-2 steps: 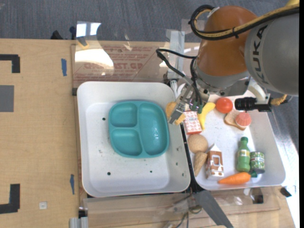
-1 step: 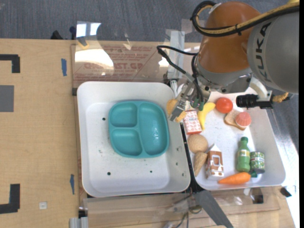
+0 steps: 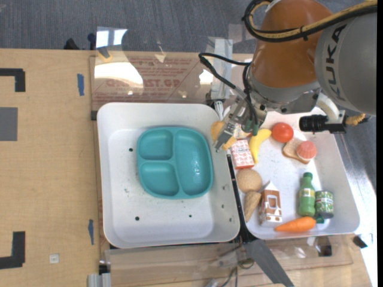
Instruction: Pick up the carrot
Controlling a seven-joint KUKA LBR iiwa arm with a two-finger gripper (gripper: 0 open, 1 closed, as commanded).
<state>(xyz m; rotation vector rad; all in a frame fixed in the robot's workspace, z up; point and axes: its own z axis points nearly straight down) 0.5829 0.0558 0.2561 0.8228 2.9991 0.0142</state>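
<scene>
Grey and orange arm (image 3: 299,46): enters from the right, above the right bin (image 3: 344,178).
Left bin (image 3: 114,178): white, beside the right bin; holds a teal tray (image 3: 175,162) with three compartments.
Gripper (image 3: 230,133): over the right bin's far-left corner, at the seam with the left bin. Fingers look closed on a small yellow item (image 3: 218,130); what it is, I cannot tell.
Right bin contents, by place in it:
- Banana (image 3: 259,143), far left.
- Tomato (image 3: 282,131), far middle.
- Red-white carton (image 3: 242,155), left.
- Green bottle (image 3: 306,194), near right.
- Green can (image 3: 324,202), just right of the bottle.
- Carrot (image 3: 294,225): near edge, lying flat, well apart from the gripper.
</scene>
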